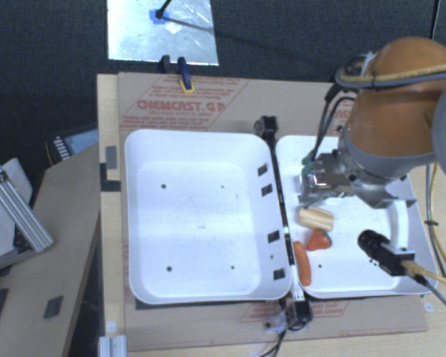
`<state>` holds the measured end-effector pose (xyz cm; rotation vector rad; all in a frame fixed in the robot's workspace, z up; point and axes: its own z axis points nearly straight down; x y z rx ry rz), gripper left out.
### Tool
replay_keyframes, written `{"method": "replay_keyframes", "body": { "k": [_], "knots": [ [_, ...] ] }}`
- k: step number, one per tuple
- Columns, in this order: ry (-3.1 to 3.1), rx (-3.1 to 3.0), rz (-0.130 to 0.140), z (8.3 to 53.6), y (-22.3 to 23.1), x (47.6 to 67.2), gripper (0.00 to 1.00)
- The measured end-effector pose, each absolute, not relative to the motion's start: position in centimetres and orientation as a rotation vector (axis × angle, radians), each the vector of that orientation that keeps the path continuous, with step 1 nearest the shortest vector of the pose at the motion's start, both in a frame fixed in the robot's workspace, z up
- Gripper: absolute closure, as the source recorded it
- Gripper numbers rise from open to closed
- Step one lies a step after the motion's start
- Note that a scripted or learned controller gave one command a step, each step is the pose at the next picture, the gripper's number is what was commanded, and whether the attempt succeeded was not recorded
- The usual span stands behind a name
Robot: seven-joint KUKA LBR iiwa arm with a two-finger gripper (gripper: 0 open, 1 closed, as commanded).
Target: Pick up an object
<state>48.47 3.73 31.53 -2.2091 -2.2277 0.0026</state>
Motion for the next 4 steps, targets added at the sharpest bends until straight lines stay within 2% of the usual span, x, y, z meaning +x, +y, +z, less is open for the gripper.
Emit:
{"method": "replay_keyframes", "body": {
  "k": [1,2,3,4],
  "knots": [
    [-2.237,-2.213,-0.016,39.6,9.1,50.2,1.0],
    [-2.237,-2.214,-0.024,51.1,14.4,48.6,1.0],
    [-2.236,-2.208,-0.011,53.6,23.1,50.3,1.0],
    [-2.233,-2.211,-0.008,54.6,22.6,50.3,1.0]
  ]
}}
